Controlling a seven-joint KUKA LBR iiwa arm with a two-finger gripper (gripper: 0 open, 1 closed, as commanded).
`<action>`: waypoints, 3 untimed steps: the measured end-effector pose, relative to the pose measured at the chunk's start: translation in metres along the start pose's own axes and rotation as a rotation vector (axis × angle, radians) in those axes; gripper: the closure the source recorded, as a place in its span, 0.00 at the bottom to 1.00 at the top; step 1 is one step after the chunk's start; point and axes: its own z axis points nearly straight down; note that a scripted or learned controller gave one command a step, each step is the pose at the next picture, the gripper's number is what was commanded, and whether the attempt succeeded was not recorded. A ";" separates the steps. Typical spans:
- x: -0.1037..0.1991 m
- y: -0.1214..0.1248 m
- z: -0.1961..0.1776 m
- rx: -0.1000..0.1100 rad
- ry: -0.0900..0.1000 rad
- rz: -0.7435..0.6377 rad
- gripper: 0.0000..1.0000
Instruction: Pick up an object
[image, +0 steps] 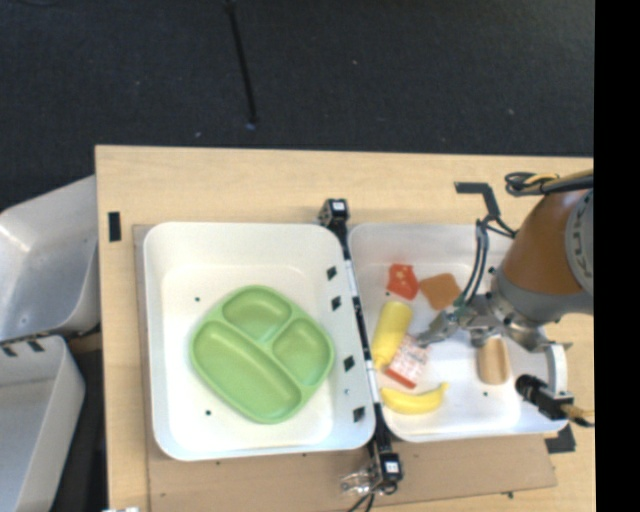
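The gripper (447, 326) hangs low over the right bin (470, 425), its thin fingers (440, 327) pointing toward the bottle; whether they stand wide or narrow cannot be told, since the tips are small and blurred against the white floor. Nothing is seen between them, so no object is judged to be held.

Nearest the tips lie a yellow bottle (391, 327) and, touching its lower end, a red-and-white packet (404, 364). Just above the tips sits an orange-brown block (439, 290), with a small red object (402, 280) beside it to the left. A banana (412, 400) lies below the packet, and a tan cylinder (491, 361) rests under the wrist, near the arm (545, 250).

Risk, as a judgement: the candidates crowd together beside the divider (352, 300). A descent between bottle and packet could catch two items at once, or push one against the wall so that it slides away without seating in the grasp. The round bottle may roll from a closing pinch; the flat packet offers little edge to grip. The cylinder beneath the wrist may be knocked aside by the arm's body.

The left bin (160, 300) holds a green divided tray (262, 353), well apart from the gripper and not at issue here.
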 end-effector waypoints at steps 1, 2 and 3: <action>0.000 0.002 -0.012 -0.006 0.000 0.004 1.00; -0.007 0.003 -0.057 -0.002 -0.001 0.000 1.00; -0.012 0.005 -0.101 -0.002 -0.001 -0.008 1.00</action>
